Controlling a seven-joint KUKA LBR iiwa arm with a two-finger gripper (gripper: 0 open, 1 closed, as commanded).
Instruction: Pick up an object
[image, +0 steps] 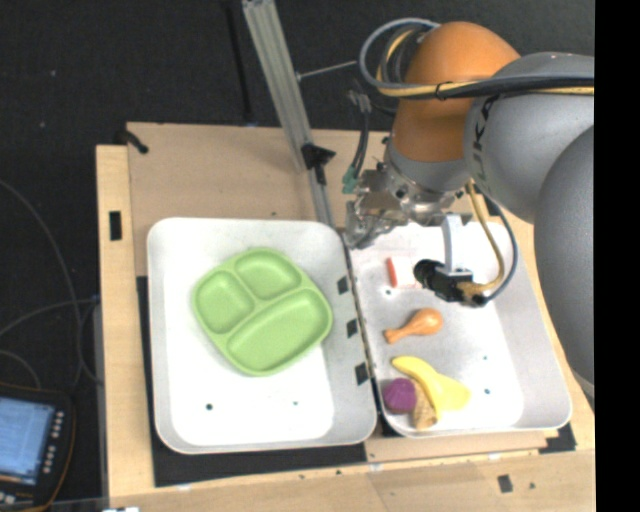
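Gripper (365, 232) hangs over the right bin's (520, 385) far left corner; finger state cannot be told. Toy drumstick (415, 325), banana (432, 383) and purple ball (399, 395) lie nearer; green divided plate (262, 310) occupies the left bin (180, 400).

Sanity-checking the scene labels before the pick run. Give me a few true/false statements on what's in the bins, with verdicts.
1. The green divided plate lies in the left bin. True.
2. The banana lies in the left bin. False: it is in the right bin.
3. The purple ball sits right beside the banana. True.
4. The claw holds the orange drumstick-shaped toy. False: the toy lies on the bin floor, apart from the claw.
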